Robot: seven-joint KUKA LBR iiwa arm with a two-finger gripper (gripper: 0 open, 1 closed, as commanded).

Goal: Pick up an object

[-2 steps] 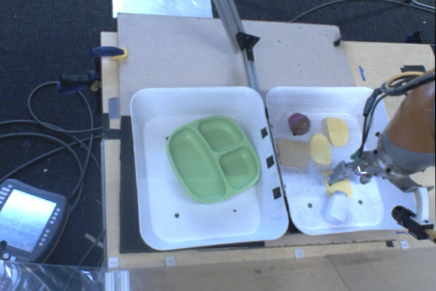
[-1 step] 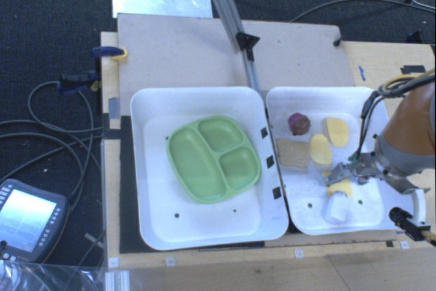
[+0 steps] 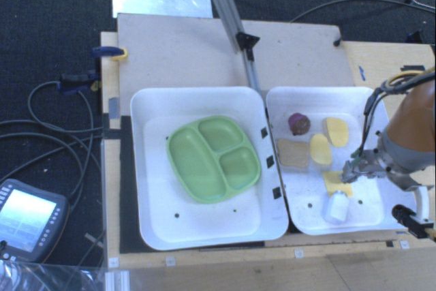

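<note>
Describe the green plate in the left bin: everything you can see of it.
The green plate is a pale green, plastic-looking divided tray with rounded corners and three compartments: one long one on its left side and two smaller ones on its right. It lies flat, right side up, turned at a slant, near the middle of the left bin. Nothing lies in its compartments, and it touches only the bin floor.

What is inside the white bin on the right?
The right bin holds a dark red ball, a tan slice, yellow pieces and a white bottle. The arm covers the bin's right part.
</note>
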